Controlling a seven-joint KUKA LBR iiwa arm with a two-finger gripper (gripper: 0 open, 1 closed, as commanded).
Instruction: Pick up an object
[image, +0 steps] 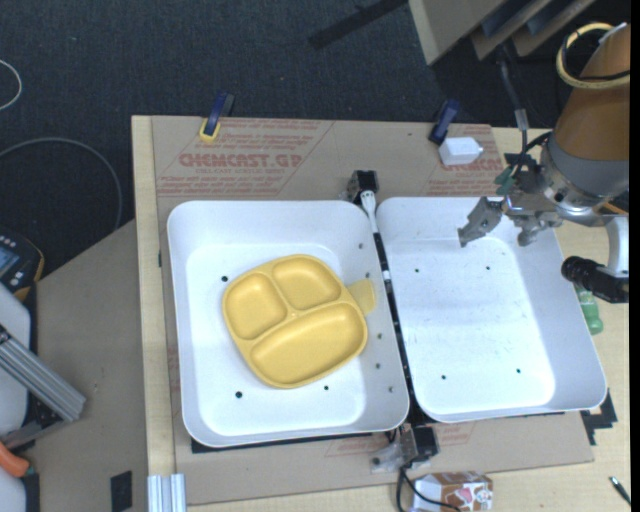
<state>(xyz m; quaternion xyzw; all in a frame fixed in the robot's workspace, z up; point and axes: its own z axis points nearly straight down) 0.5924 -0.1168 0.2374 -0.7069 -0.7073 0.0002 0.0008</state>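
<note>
I see the yellow tray (293, 318), a three-compartment plate, lying flat in the left bin (190, 250), tilted a little off square to the bin's walls. My gripper (503, 226) hangs over the far end of the right bin (560, 370), well apart from the tray. Its two fingers (473, 229) are spread apart and have nothing between them.

Bright, even overhead light; soft shadows; slightly grainy focus.
</note>
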